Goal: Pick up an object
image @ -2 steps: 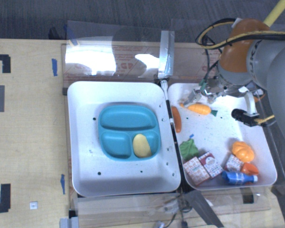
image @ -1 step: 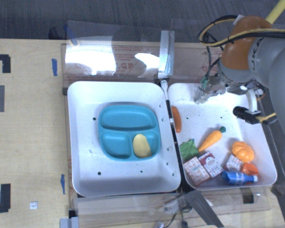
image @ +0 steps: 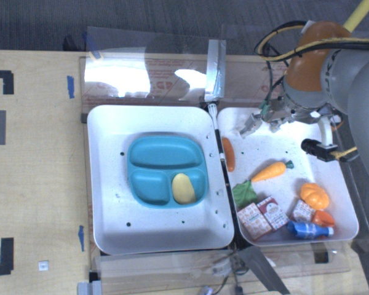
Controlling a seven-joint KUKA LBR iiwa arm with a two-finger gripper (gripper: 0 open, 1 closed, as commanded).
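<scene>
1. Gripper (image: pixel 253 125) low over right bin (image: pixel 347 183), far-left corner; fingers parted, nothing between.
2. Carrot (image: pixel 270 171) on bin floor, well apart, nearer camera than fingertips.

Fixed overhead cam, slanted down on both bins (image: pixel 104 165)

The end effector (image: pixel 258 120) hangs over bare floor at the far end of the right bin (image: pixel 347 189). Just left of it stands the divider (image: pixel 214 72). Nearer the camera, the carrot (image: pixel 269 171) lies closest, with the sausage (image: pixel 228 154) beside the left wall. Beyond those, cartons (image: pixel 262 217), an orange (image: pixel 314 195) and a bottle (image: pixel 309 230) crowd the near end.
</scene>
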